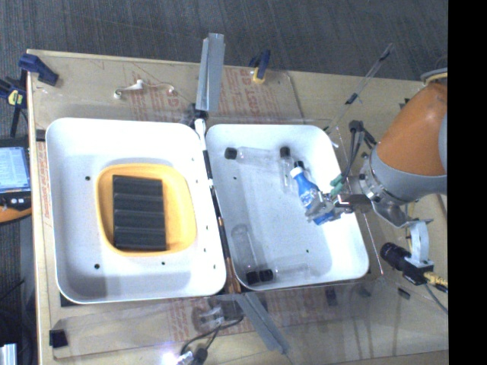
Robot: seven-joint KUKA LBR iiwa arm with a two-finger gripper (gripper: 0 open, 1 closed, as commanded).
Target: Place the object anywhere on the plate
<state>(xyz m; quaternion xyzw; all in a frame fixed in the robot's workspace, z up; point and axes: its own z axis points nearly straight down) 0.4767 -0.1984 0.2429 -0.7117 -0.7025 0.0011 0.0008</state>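
The gripper sits in the right bin, closed around a blue-labelled bottle. Lift clear of the bin wall, travel left, release over the yellow plate.

Your arm reaches in from the right, its orange band above the grey wrist, and your gripper sits low over the right bin's right edge.

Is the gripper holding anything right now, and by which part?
Cannot be told. The gripper sits right at the blue-and-clear bottle in the right bin, but the contact is too small to make out.
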